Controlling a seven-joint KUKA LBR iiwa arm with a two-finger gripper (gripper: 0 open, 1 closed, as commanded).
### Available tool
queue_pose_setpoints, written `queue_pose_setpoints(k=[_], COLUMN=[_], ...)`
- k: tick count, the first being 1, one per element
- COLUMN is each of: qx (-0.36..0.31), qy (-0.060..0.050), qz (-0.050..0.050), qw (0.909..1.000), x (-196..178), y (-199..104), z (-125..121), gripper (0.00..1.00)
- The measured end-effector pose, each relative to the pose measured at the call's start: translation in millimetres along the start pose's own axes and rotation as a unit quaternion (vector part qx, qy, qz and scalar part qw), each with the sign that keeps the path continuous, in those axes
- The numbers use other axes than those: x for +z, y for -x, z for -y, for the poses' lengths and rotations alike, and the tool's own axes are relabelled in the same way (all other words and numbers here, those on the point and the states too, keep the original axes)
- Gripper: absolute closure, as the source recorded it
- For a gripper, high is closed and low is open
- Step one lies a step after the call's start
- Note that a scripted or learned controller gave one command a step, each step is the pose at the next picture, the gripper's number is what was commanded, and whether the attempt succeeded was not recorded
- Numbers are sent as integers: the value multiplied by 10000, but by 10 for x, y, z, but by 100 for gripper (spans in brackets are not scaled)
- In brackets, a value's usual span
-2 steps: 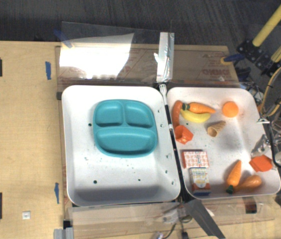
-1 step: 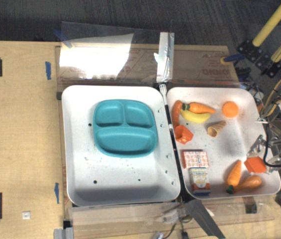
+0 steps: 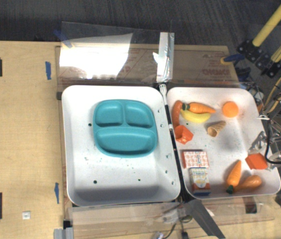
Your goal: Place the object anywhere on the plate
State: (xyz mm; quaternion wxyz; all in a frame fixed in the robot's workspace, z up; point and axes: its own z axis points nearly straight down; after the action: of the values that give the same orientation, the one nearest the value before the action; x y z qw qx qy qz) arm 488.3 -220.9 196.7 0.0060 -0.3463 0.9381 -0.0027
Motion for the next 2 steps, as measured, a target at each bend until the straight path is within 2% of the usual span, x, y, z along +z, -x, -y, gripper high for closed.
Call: queue_pose_setpoints(k=[1, 2], qx=[1146, 2597], qy=[2, 18], qz=[-14, -34], qw=[9934, 9657], x=[-279, -232], y=[2, 18], z=[32, 42], gripper=[100, 100])
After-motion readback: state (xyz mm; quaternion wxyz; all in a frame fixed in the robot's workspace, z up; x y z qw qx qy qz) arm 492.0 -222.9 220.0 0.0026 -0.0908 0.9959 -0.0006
